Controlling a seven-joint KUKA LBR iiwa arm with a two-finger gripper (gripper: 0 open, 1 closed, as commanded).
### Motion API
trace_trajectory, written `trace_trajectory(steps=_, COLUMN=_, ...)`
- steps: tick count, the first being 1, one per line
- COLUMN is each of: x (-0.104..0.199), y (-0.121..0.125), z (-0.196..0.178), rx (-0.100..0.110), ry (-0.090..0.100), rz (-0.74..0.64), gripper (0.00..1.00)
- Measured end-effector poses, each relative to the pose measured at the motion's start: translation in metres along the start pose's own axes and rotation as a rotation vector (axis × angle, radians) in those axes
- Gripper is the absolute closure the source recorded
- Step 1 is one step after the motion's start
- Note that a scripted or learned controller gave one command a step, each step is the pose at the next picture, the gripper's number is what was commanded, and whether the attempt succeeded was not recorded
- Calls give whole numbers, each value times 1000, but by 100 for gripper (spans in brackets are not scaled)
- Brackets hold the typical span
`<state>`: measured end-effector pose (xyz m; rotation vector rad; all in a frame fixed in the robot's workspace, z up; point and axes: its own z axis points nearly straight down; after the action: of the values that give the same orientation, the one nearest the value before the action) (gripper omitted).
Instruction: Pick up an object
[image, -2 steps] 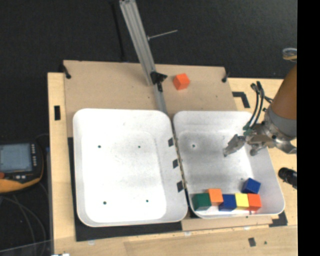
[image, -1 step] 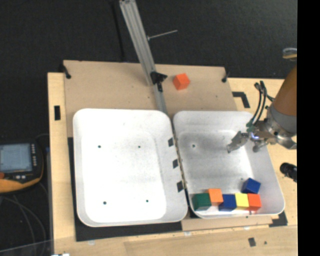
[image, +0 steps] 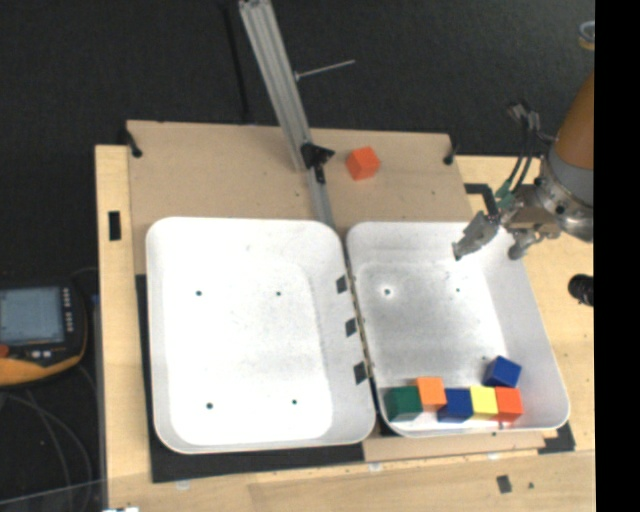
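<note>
Blocks lie well clear of the spread, bare jaws at the right bin's far edge.

The jaws (image: 492, 238) stand spread apart with nothing between them, hanging over the far right rim of the right bin (image: 530, 310). The nearest cluster of blocks is well away from them, along that bin's near edge: a green block (image: 403, 402), an orange block (image: 431, 391), a blue block (image: 456, 403), a yellow block (image: 484, 401) and a second orange block (image: 509, 402) side by side, with another blue block (image: 503, 372) just behind them. A lone orange block (image: 362, 163) sits on the counter (image: 400, 190) beyond the bins, off to the jaws' left. The arm (image: 572, 150) reaches in from the right, wrist tipped downward. The left bin (image: 170, 300) is far from the jaws.
</note>
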<state>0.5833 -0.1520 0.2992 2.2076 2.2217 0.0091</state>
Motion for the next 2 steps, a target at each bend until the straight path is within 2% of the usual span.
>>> trace_trajectory(steps=1, x=0, y=-30, z=53, rx=15, ry=2, rz=7, gripper=0)
trace_trajectory(steps=2, x=-10, y=-84, z=49, rx=11, ry=1, rz=9, gripper=0)
